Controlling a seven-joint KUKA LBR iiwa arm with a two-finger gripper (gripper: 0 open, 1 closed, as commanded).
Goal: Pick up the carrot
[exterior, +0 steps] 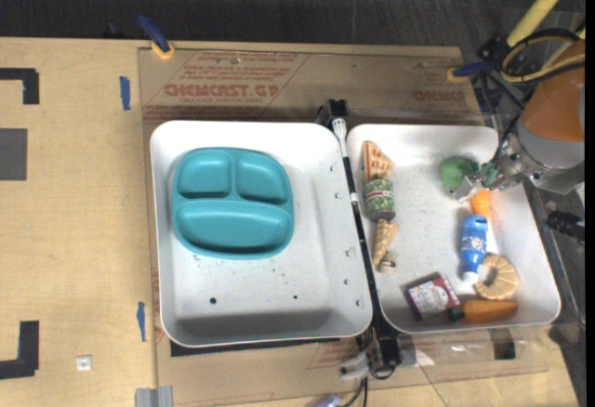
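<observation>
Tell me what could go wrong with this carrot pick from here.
The gripper sits at the right white bin's top, between a green round toy and a small orange piece; it may nudge either. The long orange carrot lies at the bottom edge, touching a tan ring-shaped toy, crowding a grasp.

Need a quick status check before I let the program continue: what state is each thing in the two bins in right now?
teal divided plate: flat in the left bin, compartments bare
carrot: lying flat at the right bin's near edge, not gripped
blue bottle: lying on its side
donut: flat beside the bottle's base
green can: on its side
gripper: low at the right bin's far right, by the green toy
</observation>
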